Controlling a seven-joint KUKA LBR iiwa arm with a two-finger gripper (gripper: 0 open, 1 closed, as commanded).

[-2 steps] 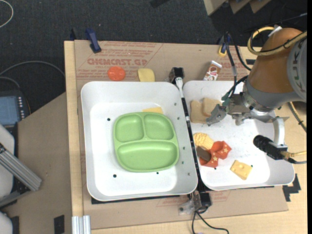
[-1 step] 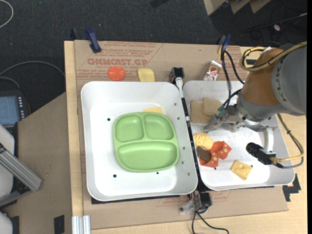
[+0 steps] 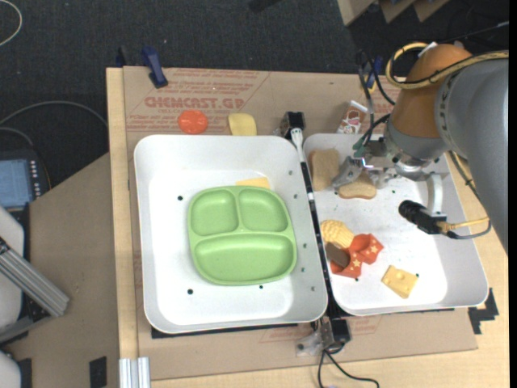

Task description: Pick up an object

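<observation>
While the end effector point(image 3: 361, 170) hangs low in the right bin point(image 3: 452, 289), upper right of frame, beside a tan cookie point(image 3: 358, 190), its grip can't be made out; closing off-centre could just nudge that cookie away.

A green three-compartment plastic plate point(image 3: 241, 234) lies in the left white bin point(image 3: 153, 217). The gripper point(image 3: 361, 170) hangs over a tan flat biscuit-shaped piece point(image 3: 357, 190) in the right white bin point(image 3: 452, 281).

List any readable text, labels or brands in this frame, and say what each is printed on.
"CHEMCAST.GP": red print on the cardboard sheet beneath the bins; the reading is uncertain.
Smaller red lines above and below it: too blurred to read.
Small red-and-white carton behind the right bin: print too small to read.
</observation>
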